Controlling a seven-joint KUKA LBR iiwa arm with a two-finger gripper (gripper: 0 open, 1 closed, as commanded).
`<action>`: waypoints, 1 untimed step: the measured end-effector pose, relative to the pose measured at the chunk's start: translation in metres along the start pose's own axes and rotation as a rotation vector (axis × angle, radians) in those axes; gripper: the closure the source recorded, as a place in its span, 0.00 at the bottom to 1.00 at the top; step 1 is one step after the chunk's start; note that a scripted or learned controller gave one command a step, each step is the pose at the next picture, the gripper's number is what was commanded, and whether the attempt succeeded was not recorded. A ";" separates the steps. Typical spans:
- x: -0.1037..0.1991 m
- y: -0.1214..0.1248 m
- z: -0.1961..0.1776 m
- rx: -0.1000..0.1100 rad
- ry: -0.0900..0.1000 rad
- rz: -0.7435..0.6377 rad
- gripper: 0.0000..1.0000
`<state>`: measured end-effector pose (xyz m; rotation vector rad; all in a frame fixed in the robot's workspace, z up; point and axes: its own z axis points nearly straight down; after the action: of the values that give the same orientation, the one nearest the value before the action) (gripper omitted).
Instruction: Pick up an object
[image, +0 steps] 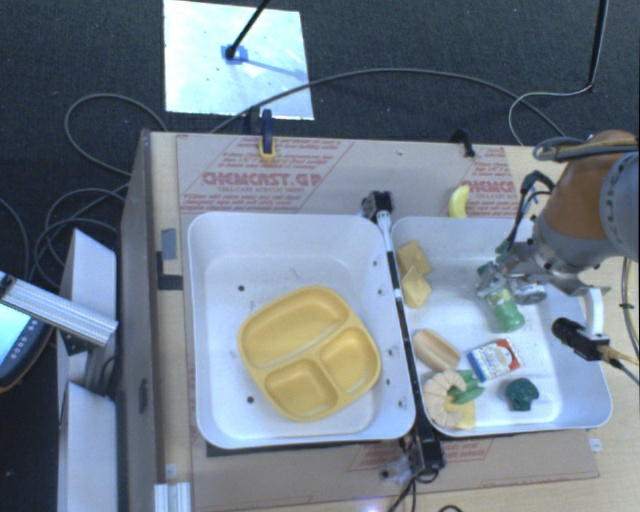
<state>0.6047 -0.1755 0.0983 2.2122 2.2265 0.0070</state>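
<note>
**binwatcher:** White bins side by side: left bin (215, 300) has a yellow divided tray (308, 352). Right bin (585, 395) has the arm's gripper (497, 283) low at its far right.

**pickfan:** Holding anything?

**binwatcher:** Can't tell how the jaws stand. Green bottle (506, 312) sits touching it, small carton (493, 359) just nearer.

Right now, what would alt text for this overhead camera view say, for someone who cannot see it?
A grey-and-orange robot arm reaches into the right bin, its gripper low over a green bottle among toy foods. The left bin holds a yellow divided tray.
</note>
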 end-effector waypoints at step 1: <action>0.070 0.035 -0.005 0.002 0.000 0.002 1.00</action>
<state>0.6390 -0.1055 0.1040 2.2151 2.2254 0.0051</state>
